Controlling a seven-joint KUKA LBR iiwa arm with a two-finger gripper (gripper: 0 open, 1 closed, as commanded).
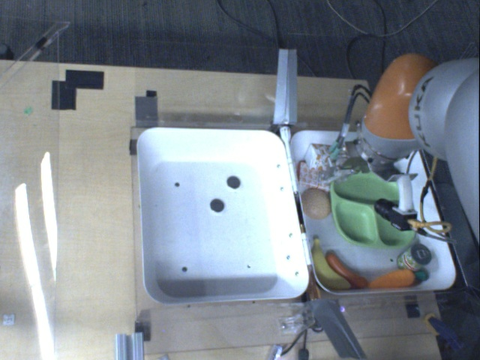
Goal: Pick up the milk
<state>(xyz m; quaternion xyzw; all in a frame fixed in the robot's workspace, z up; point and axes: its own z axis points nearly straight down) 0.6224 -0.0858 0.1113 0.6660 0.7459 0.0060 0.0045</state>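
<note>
Arm low over right bin (448, 276), finger state cannot be told; milk (316, 163) lies against that bin's far-left corner, crowded by green bowl (367, 217), likely forcing approach from above.

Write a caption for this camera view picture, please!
Robot arm reaches over right bin holding green bowl, banana, carrot.

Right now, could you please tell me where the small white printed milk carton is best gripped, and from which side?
Probably across the body of the white milk carton, coming straight down: it lies in the right bin's far left corner, hemmed by the green plastic dish and brown round item.
</note>
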